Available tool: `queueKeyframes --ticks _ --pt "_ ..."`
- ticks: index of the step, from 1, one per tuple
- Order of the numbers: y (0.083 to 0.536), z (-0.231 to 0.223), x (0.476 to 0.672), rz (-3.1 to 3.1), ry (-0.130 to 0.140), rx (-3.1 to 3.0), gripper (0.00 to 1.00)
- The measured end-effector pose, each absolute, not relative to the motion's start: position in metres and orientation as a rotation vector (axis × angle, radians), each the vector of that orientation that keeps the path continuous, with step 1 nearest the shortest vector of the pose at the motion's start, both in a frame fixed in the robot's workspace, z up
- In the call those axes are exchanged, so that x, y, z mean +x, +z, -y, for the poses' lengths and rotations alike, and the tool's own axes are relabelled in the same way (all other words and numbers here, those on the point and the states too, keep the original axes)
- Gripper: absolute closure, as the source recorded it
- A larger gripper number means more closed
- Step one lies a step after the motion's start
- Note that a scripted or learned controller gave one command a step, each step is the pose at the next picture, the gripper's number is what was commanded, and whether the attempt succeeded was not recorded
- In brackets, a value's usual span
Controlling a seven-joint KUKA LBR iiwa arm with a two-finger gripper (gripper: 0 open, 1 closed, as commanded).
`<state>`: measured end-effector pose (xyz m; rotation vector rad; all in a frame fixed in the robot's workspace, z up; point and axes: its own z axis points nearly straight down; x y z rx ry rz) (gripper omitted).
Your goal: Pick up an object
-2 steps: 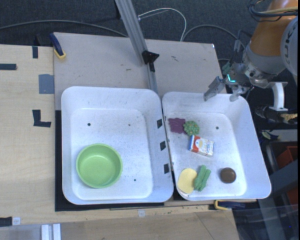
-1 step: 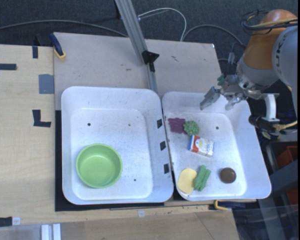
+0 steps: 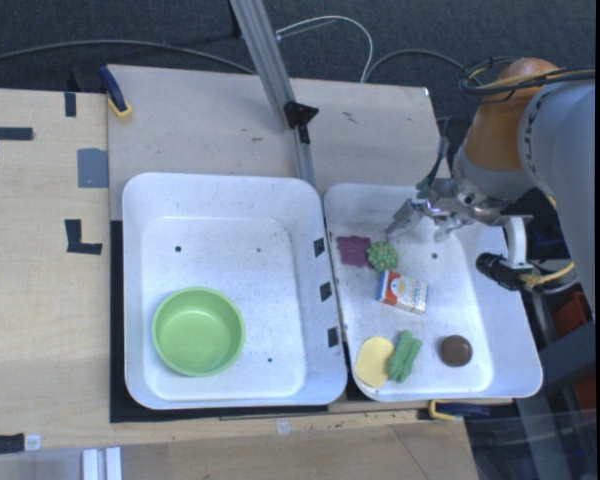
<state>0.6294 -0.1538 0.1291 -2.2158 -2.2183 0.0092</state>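
The right bin (image 3: 500, 298) holds several small objects. A purple piece (image 3: 353, 250) lies next to a green broccoli-like piece (image 3: 383, 257). Below them is a small white and orange carton (image 3: 402, 291). Near the front edge lie a yellow piece (image 3: 375, 360), a green pod (image 3: 404, 356) and a brown ball (image 3: 455, 349). My gripper (image 3: 420, 226) hangs over the back of this bin, just up and right of the broccoli piece. It is open, and nothing sits between its fingers.
A green bowl (image 3: 197, 330) sits in the front left of the left bin (image 3: 230, 208). A slanted metal pole (image 3: 270, 58) rises behind the bins. Cables (image 3: 330, 28) lie on the dark floor beyond the bench.
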Motion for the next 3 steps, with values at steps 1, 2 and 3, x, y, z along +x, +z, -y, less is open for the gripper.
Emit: queueKeyframes --ticks 1,2,3 --pt "0.087 0.153 0.629 2.223 0.004 -2.219 0.00" --pt "0.098 0.152 0.629 2.224 0.004 -2.218 1.00" --pt "0.158 0.147 0.638 2.227 -0.004 -2.222 1.00"
